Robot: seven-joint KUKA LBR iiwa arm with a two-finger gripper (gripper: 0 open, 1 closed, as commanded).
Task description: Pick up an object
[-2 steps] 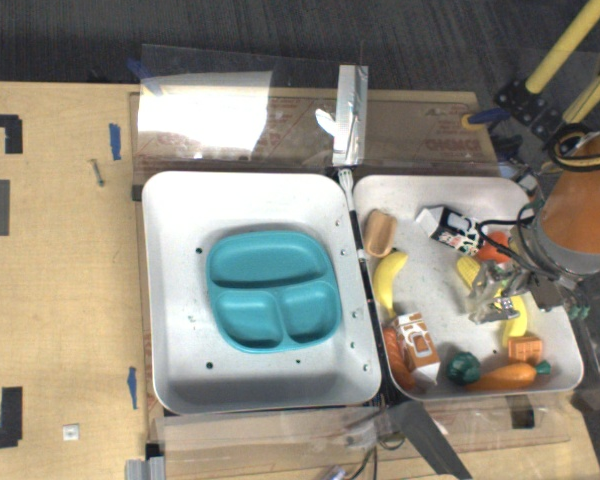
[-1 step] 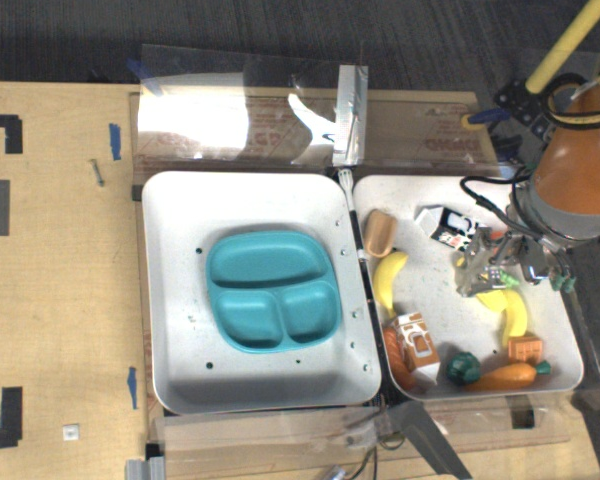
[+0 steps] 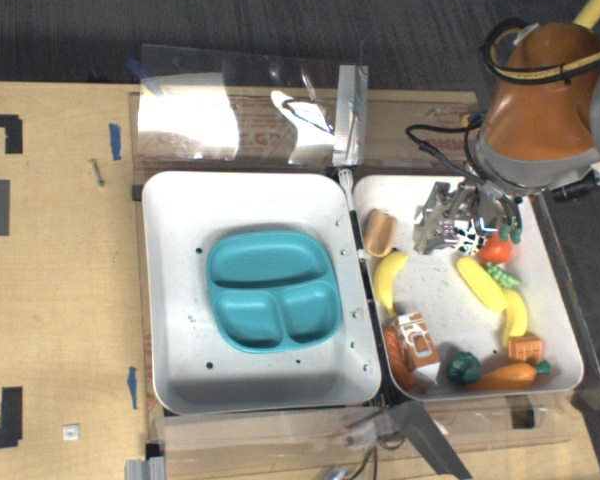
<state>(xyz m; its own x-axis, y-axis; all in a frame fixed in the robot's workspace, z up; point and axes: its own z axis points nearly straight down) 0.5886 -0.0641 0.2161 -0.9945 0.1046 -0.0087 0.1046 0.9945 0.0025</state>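
**Teal tray left, toys crowd the right bin**

Orange carrot [image 3: 503,376] lies at the right bin's [image 3: 565,313] near rim, bananas [image 3: 490,288] mid-bin. Farther back, the gripper [image 3: 448,223] hangs over the bin's far end (finger spread and hold impossible to judge).

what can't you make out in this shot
- Gripper, camera view: blurred against clutter, so its grip cannot be read.
- Black-and-white object beneath it: partly covered by the gripper, identity unclear.
- Orange carton: print too small to read.
- Arm: cut off by the top edge.
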